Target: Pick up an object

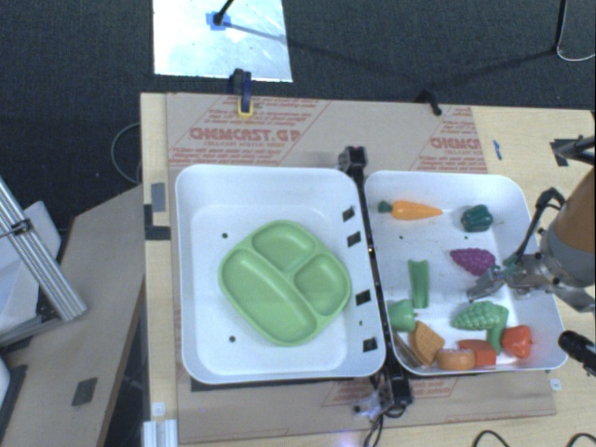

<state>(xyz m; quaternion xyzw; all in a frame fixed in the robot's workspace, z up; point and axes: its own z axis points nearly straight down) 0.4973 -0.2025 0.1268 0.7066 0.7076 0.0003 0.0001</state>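
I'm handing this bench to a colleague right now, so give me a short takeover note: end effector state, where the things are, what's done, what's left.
End effector: reaching in over the right bin, low between the purple grapes and the green bumpy piece; nothing seen held.
Things: right bin holds the carrot, dark green pepper, green stick, and a heap of pieces along the near edge, including a tomato. Left bin holds the green divided plate.
Done: nothing lifted yet.
Left: close on one object and raise it.

Divided plate (284, 282) in left bin (200, 250); toy foods, apparently, in right bin (438, 186).
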